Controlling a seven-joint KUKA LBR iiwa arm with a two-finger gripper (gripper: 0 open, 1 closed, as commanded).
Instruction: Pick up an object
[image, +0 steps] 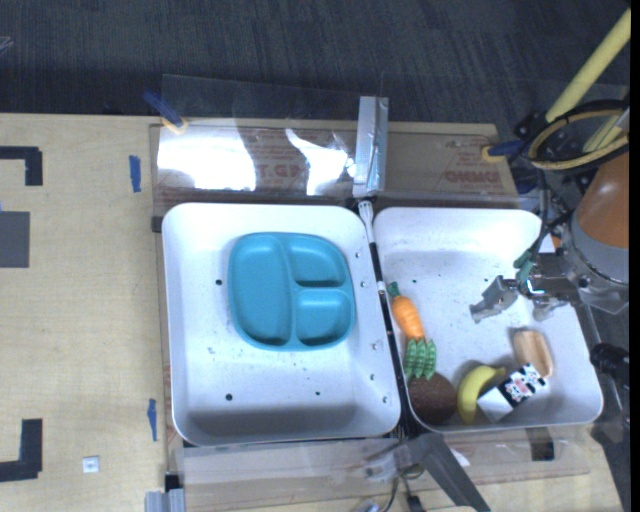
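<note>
A: Status check. Where is the end effector (497, 297)?

B: Over the right bin (440, 232), in its right half, reaching in from the right edge. Its fingers look spread apart, with white bin floor showing between them. Nothing is held.

A: Candidate objects?

B: All lie along the near and left sides of the right bin. A carrot (407, 316) lies against the divider; just below it a green piece (421, 356), then a brown round item (432, 396). A banana (474, 388) touches a small black-and-white box (518, 387). A tan bread-like piece (533, 350) sits just beside the box, and is nearest the fingers. The left bin (190, 300) carries a blue divided plate (291, 290).

A: Step in hand?

B: My judgement: approach phase, grasp not yet made.

A: Next move?

B: Pick one target, probably the tan piece. Centre the fingers over it, descend, then close. The banana and box crowd each other, so a grasp there risks a miss.
</note>
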